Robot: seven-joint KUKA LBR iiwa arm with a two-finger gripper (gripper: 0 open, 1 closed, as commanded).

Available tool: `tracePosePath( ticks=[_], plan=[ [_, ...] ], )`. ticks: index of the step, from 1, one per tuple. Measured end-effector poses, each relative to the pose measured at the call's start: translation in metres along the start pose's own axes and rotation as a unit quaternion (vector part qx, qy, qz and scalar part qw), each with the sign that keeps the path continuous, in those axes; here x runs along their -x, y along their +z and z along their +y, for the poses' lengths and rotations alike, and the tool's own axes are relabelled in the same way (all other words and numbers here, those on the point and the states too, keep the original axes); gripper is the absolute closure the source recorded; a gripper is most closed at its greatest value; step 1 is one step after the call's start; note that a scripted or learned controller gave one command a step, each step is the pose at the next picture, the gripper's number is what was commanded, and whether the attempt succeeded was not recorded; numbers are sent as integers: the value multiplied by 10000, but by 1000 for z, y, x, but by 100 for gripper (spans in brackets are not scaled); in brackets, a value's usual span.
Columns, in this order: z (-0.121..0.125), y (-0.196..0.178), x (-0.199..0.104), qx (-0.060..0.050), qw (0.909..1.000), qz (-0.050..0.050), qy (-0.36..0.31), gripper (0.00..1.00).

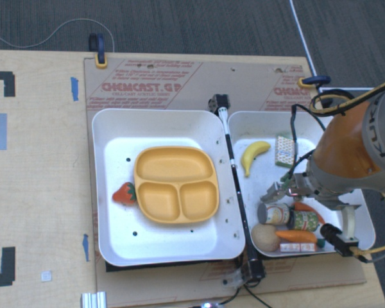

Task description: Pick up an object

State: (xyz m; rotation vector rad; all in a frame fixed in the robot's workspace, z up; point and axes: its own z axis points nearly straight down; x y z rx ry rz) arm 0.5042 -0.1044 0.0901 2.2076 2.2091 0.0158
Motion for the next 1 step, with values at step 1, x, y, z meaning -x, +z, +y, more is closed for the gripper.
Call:
tracePosePath(
  ticks=[1],
  plan=[
    [2, -12, 5, 49, 10000, -54, 19, 100]
  ],
)
